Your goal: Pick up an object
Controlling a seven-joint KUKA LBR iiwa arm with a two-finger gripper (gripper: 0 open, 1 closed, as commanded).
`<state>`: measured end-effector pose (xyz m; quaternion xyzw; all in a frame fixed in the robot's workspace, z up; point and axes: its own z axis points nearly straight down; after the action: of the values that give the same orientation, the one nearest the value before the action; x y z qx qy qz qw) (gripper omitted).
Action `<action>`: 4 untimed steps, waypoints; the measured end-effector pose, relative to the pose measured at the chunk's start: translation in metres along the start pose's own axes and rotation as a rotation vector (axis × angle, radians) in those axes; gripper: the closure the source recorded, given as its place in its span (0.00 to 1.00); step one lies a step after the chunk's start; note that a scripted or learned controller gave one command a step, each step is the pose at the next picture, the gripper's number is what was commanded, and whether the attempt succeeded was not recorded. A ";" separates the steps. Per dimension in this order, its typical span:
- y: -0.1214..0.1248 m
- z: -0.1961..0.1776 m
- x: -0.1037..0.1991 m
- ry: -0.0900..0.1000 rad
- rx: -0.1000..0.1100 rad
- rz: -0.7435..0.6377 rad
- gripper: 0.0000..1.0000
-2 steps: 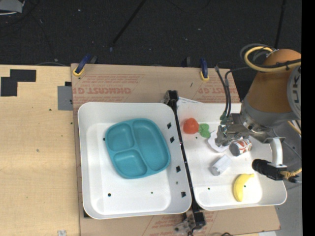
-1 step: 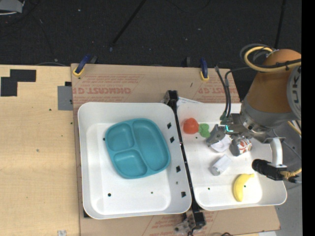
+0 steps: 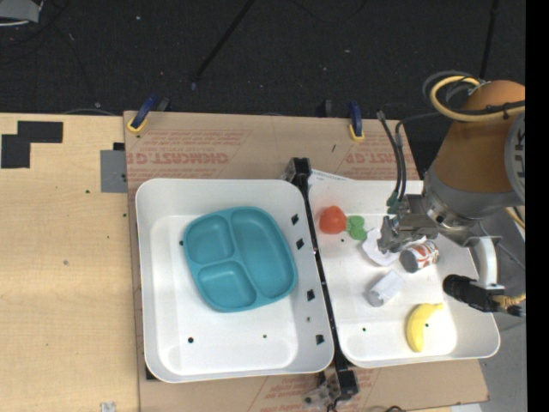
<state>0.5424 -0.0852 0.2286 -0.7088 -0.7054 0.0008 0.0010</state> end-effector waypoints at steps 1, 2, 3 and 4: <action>0.000 0.000 0.000 0.000 0.000 0.000 0.00; 0.000 -0.010 -0.001 0.000 0.000 0.001 1.00; 0.000 -0.009 -0.001 0.000 0.001 0.002 0.00; 0.000 -0.019 -0.001 0.000 0.001 0.002 1.00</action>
<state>0.5425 -0.0864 0.2478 -0.7096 -0.7046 0.0009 0.0013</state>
